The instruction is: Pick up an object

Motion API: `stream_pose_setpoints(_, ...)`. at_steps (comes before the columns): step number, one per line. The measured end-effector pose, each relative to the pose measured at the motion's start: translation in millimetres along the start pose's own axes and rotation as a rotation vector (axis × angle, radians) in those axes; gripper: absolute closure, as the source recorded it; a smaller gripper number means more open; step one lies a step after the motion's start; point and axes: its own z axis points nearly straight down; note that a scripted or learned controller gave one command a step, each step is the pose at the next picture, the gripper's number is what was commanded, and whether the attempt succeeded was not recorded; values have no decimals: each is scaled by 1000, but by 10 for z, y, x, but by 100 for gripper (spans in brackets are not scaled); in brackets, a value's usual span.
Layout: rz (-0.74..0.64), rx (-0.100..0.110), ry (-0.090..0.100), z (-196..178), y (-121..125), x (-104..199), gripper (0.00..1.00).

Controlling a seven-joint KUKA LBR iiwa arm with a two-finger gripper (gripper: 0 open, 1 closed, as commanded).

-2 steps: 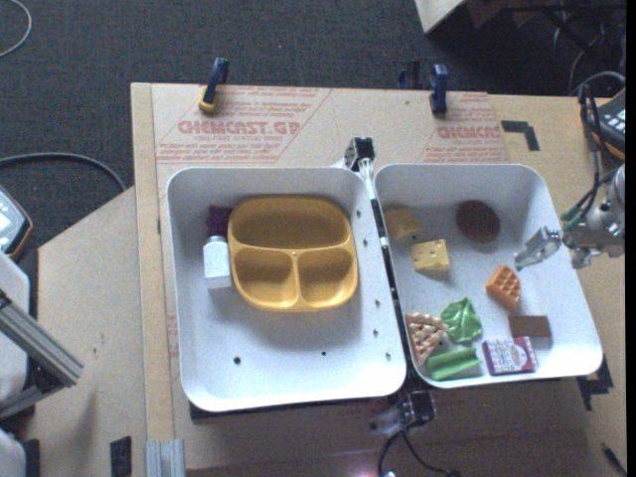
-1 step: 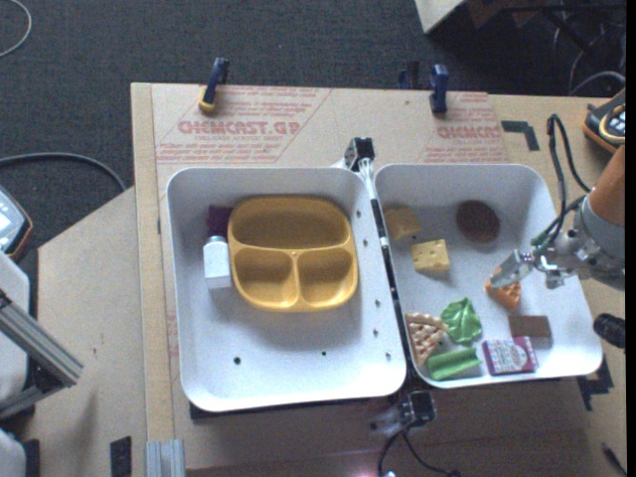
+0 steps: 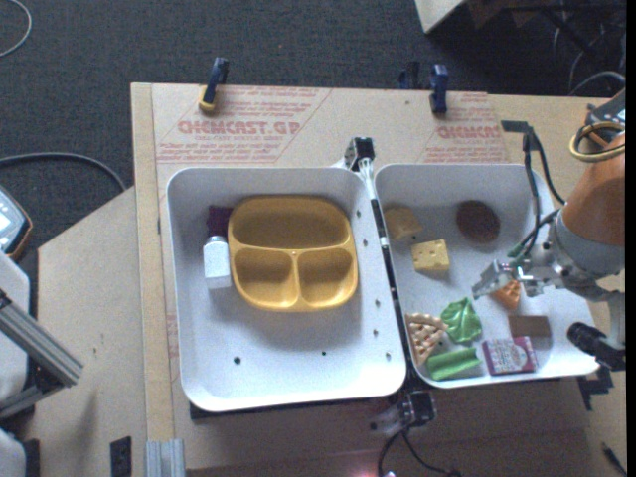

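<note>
Orange food piece [image 3: 511, 296] looks like the target here, so it's named first. It's sat in the right bin, towards the side the arm comes in from, tucked right under the gripper.

Biggest to smallest, then. Everything is carried by the desk [image 3: 298, 117], with the left bin [image 3: 199, 351] and the right bin [image 3: 437, 192] laid side by side on it. The arm [image 3: 596, 222] is reached in over the right bin. A yellow divided plate [image 3: 293, 207] takes up most of the left bin, with a small white bottle [image 3: 217, 262] just beside it. The gripper [image 3: 509, 278] is parked low over the orange piece. Whether the jaws are released or clenched can't be told from this angle, and nothing can be called held.

What could go wrong, as a guess:
- The orange piece is small and partly hidden by the gripper, so it could easily be pinched off-centre and squirted out sideways.
- A brown block [image 3: 530, 326] and a green leaf [image 3: 461, 320] are lying near it, so either could be nudged or grabbed instead.
- The bin wall is close on the arm's side, so it could be clipped on the lift.
- The cheese wedge [image 3: 430, 255] sits further off and probably won't be bothered.
</note>
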Motion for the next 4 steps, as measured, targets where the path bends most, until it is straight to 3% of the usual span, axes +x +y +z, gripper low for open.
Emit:
stream_pose_setpoints(1, 1, -3, -1, 175, -3, 7, 0)
stream_pose_setpoints(2, 2, -7, -4, 56, 6, -1, 100)
stream_pose_setpoints(4, -1, -16, -8, -1014, 115, -18, 100)
